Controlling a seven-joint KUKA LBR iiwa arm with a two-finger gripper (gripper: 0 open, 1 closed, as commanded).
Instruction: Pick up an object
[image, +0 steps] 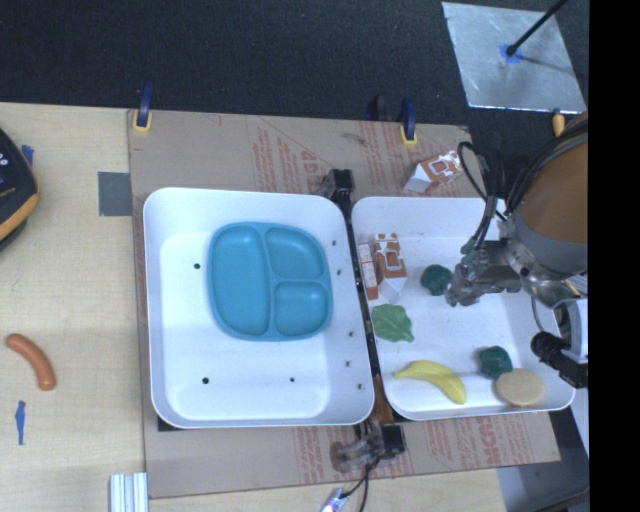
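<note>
My gripper (463, 288) hangs over the middle of the right bin (452, 219), coming in from the right. A dark green rounded object (435, 278) lies just to its left, very close to the gripper or touching it. In the same bin lie a brown and white carton (386, 258), a green leafy piece (392, 323), a yellow banana (432, 379), a second dark green piece (494, 361) and a tan round disc (519, 387). Nothing can be made out in the gripper's grasp.
The left bin (178, 390) holds a blue divided plate (269, 279). A small carton (434, 172) lies on the cardboard behind the right bin. An orange sausage (32, 361) rests on the bench at far left, near a black and yellow device (14, 192).
</note>
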